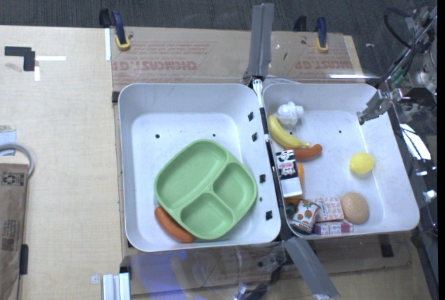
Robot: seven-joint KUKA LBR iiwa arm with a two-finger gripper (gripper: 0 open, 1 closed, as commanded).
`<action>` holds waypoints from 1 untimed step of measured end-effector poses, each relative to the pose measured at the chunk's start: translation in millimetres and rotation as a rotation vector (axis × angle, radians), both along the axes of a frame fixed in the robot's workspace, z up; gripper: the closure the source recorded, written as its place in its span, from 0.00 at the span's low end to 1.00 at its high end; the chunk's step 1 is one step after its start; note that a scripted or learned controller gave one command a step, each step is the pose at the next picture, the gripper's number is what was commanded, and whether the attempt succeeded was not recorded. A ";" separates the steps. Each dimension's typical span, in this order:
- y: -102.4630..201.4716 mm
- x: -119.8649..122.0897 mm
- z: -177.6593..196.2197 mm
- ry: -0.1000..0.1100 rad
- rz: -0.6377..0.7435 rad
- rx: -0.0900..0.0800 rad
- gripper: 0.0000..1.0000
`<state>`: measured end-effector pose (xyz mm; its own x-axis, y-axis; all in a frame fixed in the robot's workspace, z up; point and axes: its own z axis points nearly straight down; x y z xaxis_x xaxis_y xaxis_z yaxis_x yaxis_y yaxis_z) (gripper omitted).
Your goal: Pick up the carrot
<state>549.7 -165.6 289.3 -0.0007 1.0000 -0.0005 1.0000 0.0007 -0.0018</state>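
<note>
- Carrot – taken, as a judgement, to be the bright orange piece in the right bin, at about 8 o'clock from that bin's centre, mostly hidden under the milk carton and touching it.
- Easily confused with two redder, sausage-like pieces: one just beside the banana, another in the left bin, tucked against the green plate at 7 o'clock.
- Best approached from straight above on the orange strip at the carton's 3 o'clock edge, jaws set across the carrot's short width.
- Worth descending slowly – little bare surface on offer, and a squeeze likely to catch the carton instead.
- Also worth keeping clear of the small printed boxes crowded at 6 o'clock from the carrot.
- Gripper hangs over the right bin's 1 o'clock corner, well apart from the carrot, tilted down toward 8 o'clock.
- Claw state impossible to tell at this size; nothing visibly held.
- Arm enters from 3 o'clock, cables looped above the wrist.
- Lemon lies between gripper and carrot, near any direct path.
</note>
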 end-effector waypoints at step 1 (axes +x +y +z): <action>44.6 13.9 -111.9 -0.001 0.432 0.001 0.00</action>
